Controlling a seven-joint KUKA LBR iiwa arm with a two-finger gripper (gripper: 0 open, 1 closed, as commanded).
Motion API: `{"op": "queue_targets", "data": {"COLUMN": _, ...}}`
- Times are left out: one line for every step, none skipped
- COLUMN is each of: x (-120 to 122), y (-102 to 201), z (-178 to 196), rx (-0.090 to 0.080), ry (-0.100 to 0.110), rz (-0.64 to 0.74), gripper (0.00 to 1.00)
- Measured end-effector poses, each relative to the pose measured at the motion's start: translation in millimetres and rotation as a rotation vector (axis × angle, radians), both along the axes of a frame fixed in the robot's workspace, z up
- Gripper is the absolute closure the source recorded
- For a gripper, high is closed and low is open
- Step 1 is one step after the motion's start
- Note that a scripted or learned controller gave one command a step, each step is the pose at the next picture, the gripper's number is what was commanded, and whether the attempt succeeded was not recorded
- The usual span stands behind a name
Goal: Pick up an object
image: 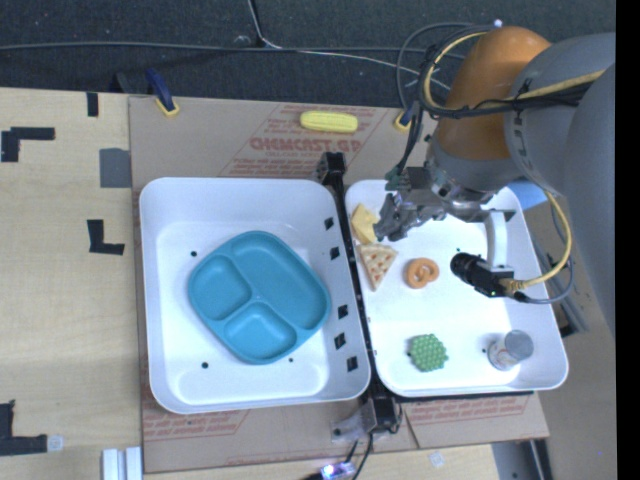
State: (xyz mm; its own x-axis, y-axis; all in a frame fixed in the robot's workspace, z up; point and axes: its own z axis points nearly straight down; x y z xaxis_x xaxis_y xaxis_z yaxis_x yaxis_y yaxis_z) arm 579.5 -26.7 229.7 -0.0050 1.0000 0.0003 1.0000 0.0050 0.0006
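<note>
Camera view has us looking down on the right bin (pixel 560 373), which we take as our landmark: our gripper (pixel 392 223) hangs over its upper left corner, just beside a yellow wedge (pixel 363 223) that leans near the bin's left wall. We cannot tell from this angle whether the gripper is released or clenched, and we see nothing clearly held in it. Just below the wedge lies a waffle triangle (pixel 378 264), with an orange ring (pixel 421 273) to its right, toward the bin's middle. A green ball (pixel 427 352) and a metal cup (pixel 513 349) sit near the bin's lower edge. Our worry is the crowding: wedge and triangle lie so close that a descent might nudge one onto the other, or pinch both. The wall is also near, so a finger could strike it and spoil the grasp. The wedge looks thin and tilted, and may slip out.
</note>
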Motion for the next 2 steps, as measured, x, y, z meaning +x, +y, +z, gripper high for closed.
{"op": "queue_targets", "data": {"x": 18, "y": 40, "z": -7, "rx": -0.001, "ry": 0.002, "rz": -0.001, "gripper": 1.0}}
{"op": "queue_targets", "data": {"x": 51, "y": 80, "z": -1, "rx": 0.0, "ry": -0.001, "rz": 0.0, "gripper": 1.0}}
